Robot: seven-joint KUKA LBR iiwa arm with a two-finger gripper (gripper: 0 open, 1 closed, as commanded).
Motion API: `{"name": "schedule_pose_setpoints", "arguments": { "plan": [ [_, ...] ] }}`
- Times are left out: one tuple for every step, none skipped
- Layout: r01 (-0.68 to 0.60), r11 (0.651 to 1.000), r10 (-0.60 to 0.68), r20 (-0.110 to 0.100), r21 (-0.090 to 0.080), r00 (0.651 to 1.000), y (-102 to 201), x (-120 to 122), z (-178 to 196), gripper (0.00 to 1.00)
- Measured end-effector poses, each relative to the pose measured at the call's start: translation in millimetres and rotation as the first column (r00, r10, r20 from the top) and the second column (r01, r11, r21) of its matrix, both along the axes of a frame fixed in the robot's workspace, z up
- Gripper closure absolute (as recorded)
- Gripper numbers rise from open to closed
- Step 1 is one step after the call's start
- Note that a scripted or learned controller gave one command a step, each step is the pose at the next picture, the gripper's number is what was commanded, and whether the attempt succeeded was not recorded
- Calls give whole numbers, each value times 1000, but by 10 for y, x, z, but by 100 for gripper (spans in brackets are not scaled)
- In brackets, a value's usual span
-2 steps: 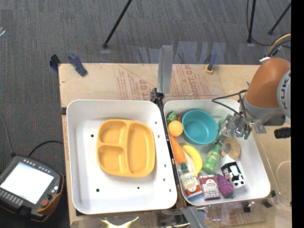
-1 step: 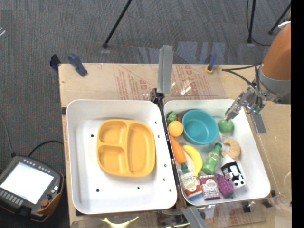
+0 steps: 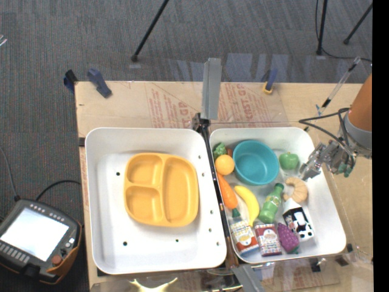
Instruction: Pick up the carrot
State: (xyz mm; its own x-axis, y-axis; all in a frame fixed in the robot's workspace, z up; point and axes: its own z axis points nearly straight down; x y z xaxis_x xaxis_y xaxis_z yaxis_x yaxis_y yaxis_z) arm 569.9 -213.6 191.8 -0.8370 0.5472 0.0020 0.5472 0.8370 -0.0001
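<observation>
The carrot lies just left of the banana, against the bin's left wall. It looks like light, stiff, smooth plastic; grip across its thick middle. The pincer hangs far right of the banana, its spread unclear, nothing visibly held.

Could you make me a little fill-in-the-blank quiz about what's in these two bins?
1. The yellow divided plate lies in the ____ bin.
2. The carrot lies between the orange and the ____.
3. The bowl in the right bin is coloured ____.
4. The gripper hovers at the right bin's ____ edge.

Missing words: left; banana; teal; right
</observation>
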Motion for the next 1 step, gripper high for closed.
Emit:
{"name": "schedule_pose_setpoints", "arguments": {
  "plan": [
    [9,1000,-9,-6,3,1000,21,-891,-493,100]
  ]
}}
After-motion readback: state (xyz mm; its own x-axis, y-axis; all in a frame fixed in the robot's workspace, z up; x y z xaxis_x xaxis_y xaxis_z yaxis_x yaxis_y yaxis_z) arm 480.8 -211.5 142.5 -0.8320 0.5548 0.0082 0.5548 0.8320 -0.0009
